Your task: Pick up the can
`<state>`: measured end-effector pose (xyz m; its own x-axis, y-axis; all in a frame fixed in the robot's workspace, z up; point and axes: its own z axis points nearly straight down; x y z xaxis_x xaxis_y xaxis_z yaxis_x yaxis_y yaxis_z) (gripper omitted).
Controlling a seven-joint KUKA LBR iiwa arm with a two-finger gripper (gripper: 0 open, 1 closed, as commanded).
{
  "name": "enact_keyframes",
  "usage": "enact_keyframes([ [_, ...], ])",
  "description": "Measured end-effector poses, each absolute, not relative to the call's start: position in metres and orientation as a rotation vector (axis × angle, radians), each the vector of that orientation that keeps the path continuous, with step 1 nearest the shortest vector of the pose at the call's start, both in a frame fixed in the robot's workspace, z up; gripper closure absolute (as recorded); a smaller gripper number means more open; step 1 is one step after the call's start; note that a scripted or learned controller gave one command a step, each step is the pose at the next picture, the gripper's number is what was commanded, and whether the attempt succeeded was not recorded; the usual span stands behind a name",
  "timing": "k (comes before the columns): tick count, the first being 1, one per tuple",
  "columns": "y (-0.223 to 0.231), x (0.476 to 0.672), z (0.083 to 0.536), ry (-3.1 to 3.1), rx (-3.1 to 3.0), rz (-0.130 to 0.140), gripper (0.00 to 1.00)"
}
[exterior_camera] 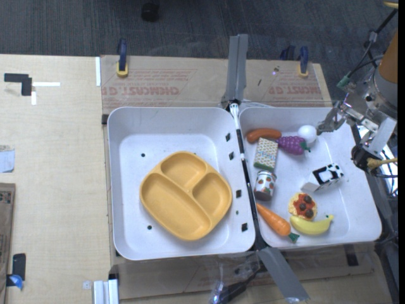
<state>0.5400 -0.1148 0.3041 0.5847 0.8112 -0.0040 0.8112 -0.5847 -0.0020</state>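
Observation:
The can [266, 184] is small, with a red and white label. It stands upright in the right bin [354, 230], close to that bin's left wall, between a speckled box [266, 153] behind it and a carrot [274, 219] in front. My gripper [347, 130] hangs over the right bin's far right corner, well to the right of the can and apart from it. The grey arm [387, 75] with its orange band rises behind it at the view's right edge.
The right bin also holds a sausage [263, 133], purple grapes [292, 144], a white ball [307, 132], a black and white cow toy [329, 175], a small fruit tart [303, 206] and a banana [312, 225]. A yellow divided plate [185, 195] lies in the left bin [123, 170].

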Motion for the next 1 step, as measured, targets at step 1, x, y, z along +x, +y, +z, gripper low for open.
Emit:
enact_keyframes([
  [1, -0.0966, 0.5414, 0.1314, 1.517, 2.754, -0.008, 0.0],
])
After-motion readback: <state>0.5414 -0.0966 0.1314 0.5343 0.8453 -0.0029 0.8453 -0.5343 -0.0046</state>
